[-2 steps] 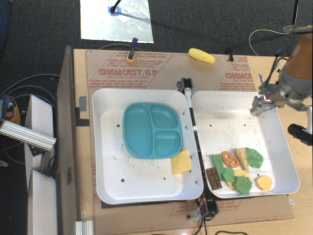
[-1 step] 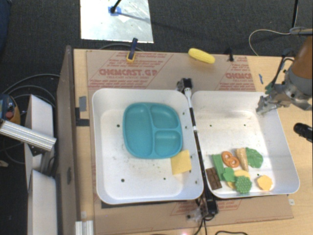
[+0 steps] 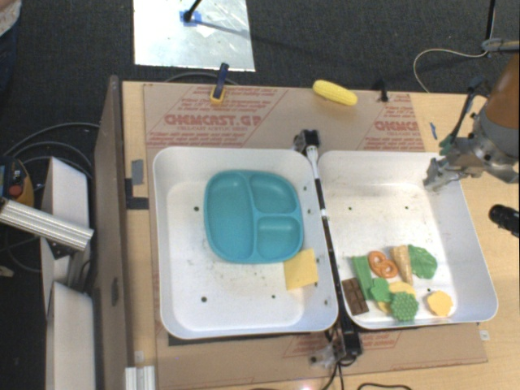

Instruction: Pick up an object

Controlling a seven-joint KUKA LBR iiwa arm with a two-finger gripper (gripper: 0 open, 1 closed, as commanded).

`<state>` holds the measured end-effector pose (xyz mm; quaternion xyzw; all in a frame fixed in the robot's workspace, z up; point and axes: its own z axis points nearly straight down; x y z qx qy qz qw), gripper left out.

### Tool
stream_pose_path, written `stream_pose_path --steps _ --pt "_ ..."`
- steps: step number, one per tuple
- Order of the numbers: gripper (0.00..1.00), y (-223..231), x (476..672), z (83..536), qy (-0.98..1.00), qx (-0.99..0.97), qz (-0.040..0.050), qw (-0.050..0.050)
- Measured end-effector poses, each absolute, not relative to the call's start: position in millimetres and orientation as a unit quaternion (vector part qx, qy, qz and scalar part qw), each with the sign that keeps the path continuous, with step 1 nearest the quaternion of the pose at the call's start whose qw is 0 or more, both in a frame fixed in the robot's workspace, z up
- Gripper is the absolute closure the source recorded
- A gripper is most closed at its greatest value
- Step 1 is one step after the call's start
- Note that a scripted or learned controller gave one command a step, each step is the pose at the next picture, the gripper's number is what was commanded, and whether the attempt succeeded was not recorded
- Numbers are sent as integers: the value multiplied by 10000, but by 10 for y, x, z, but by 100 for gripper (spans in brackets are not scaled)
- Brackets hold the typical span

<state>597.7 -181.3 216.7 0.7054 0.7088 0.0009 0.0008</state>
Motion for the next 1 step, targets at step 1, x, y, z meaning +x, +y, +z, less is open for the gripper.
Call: stream_pose_path --steps 1 --pt "100 -2072 5612 2455 7071 7071 4 7"
